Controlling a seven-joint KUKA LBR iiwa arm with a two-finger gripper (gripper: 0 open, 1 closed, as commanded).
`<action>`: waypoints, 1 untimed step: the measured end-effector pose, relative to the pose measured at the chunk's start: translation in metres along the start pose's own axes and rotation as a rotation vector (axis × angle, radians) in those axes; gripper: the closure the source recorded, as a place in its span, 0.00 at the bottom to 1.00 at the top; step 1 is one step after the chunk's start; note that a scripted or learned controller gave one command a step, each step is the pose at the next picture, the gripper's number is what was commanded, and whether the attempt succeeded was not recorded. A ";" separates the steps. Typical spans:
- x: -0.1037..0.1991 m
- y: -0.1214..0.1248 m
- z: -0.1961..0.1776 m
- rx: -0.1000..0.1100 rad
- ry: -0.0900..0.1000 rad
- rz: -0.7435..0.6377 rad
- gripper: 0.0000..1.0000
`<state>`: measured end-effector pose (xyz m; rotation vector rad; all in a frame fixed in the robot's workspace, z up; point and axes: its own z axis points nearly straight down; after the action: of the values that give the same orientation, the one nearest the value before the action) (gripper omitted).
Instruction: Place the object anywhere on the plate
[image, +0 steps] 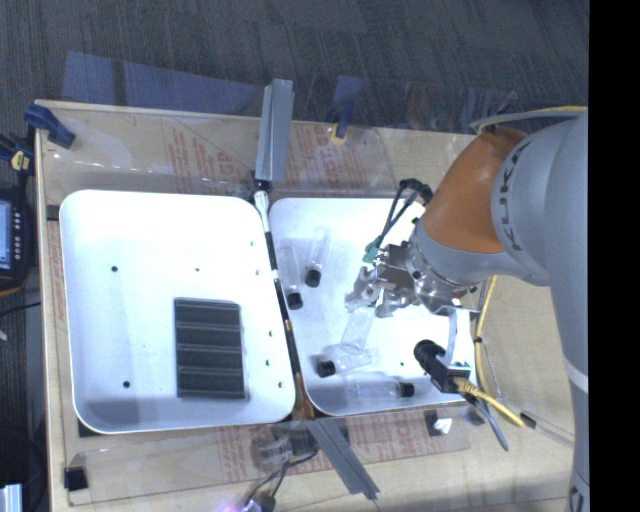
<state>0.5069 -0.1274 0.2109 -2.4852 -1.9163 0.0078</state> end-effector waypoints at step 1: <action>0.086 0.040 0.021 0.000 0.002 0.186 1.00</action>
<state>0.5670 -0.0539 0.1898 -2.6521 -1.6767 0.0063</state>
